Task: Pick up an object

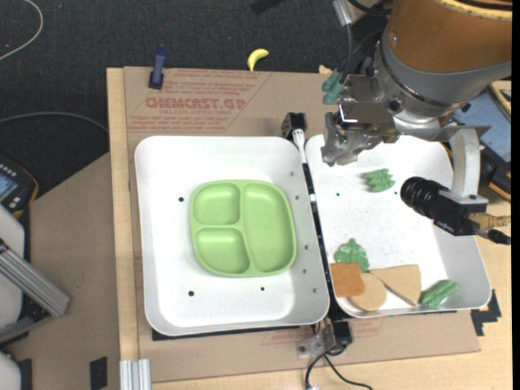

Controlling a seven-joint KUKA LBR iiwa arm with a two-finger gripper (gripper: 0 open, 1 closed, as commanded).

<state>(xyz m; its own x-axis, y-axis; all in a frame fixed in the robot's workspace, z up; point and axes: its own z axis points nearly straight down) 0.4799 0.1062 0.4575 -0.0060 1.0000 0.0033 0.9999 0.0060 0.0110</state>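
Dark carpet surrounds a cardboard-topped bench (203,96) carrying two shallow white bins side by side. Over the far-left corner of the right bin (463,258) hangs the gripper (341,151), just on the arm's side of the black divider between the bins; whether it is open or shut I cannot tell, and nothing shows in its grasp or touching it.

Closest to it — a short way toward the arm and slightly nearer the camera — lies a small green leafy piece (379,179), apart from everything else. It looks like light toy food, probably plastic or rubber: stiff enough, not fragile, but lumpy and low, so a pinch across its narrow width seems safest. Well away from the gripper, at the near end of the same bin, sits a cluster: another green leafy piece (352,253), an orange block (348,280), a tan round slice (370,296), a tan wedge (400,281) and a green pod-like piece (439,292). These touch or overlap — harder to grip singly, and the flat ones offer little edge.

Beyond the divider, the left bin (154,218) holds a green divided plate (242,227), broad and shallow; only its rim would give a hold.
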